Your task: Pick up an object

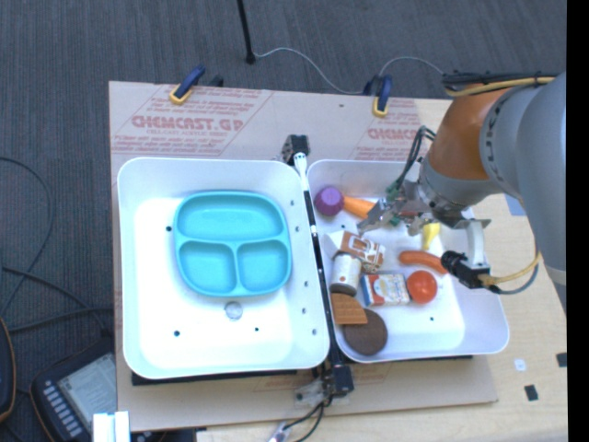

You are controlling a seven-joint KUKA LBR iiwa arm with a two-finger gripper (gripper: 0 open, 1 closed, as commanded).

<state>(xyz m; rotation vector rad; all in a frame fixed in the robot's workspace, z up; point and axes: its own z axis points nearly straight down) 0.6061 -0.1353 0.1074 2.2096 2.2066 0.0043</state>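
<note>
My hand (pixel 391 212) is low in the right bin (pixel 479 339), at its far side, just beside the orange carrot (pixel 361 206) and purple ball (pixel 329 199). How wide it stands, I can't tell. Sausage (pixel 421 259), tomato (pixel 422 286) and brown cookie (pixel 366 331) lie nearer. The blue divided plate (pixel 233 244) sits in the left bin (pixel 152 339).

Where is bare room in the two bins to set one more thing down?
Left bin: bare floor all around the blue divided plate, widest below it. Right bin: a small patch at the lower right, beyond the tomato and brown cookie. Its middle is crowded with toys under the gripper.
</note>
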